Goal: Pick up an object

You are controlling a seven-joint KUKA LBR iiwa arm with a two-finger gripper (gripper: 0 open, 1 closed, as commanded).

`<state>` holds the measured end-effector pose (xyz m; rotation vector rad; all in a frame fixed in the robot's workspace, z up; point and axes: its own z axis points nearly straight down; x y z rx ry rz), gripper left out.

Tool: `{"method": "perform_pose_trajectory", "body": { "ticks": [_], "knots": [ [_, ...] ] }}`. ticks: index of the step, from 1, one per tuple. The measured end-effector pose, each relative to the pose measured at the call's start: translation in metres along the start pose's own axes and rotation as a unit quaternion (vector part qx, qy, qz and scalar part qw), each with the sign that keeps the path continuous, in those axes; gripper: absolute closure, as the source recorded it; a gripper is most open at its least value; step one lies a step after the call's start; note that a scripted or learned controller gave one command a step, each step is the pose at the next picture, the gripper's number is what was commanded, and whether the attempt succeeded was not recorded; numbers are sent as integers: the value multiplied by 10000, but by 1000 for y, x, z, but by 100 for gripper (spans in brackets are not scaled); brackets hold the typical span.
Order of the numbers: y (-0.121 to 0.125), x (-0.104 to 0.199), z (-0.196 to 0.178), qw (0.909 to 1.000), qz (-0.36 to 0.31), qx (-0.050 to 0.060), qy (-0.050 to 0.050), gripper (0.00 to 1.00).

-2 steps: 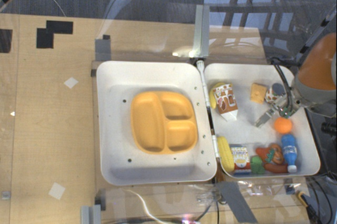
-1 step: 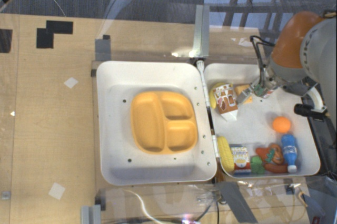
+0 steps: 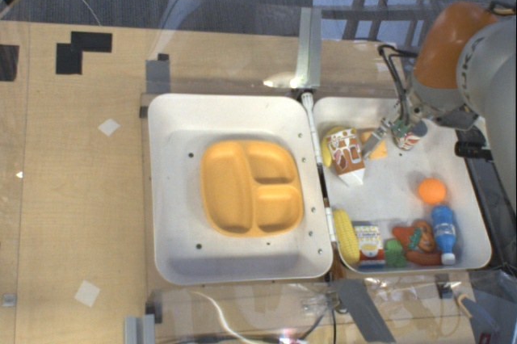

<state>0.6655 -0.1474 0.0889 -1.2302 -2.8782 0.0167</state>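
My gripper (image 3: 401, 130) hangs low over the back of the right bin (image 3: 477, 173), on the grey arm with the orange band (image 3: 452, 44). A small red and white item (image 3: 408, 140) sits right at its tip, and whether they touch is unclear. Just left of it lie a yellow wedge (image 3: 375, 148) and a brown and white carton (image 3: 344, 151). An orange ball (image 3: 431, 190) rests further forward. Along the front wall lie a corn cob (image 3: 346, 236), a small box (image 3: 368, 242), green and red pieces (image 3: 410, 244) and a blue bottle (image 3: 443, 233).
The left bin (image 3: 170, 197) holds a yellow divided plate (image 3: 250, 187). A metal divider (image 3: 310, 52) runs between the bins at the back. Black cables (image 3: 396, 68) hang beside the wrist. Bare white floor lies in the middle of the right bin.
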Motion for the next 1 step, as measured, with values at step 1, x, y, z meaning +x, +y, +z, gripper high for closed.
{"method": "perform_pose_trajectory", "body": {
  "ticks": [1],
  "knots": [
    [-3, 35, 1, 9999, 109, -101, -71, 0]
  ]
}}
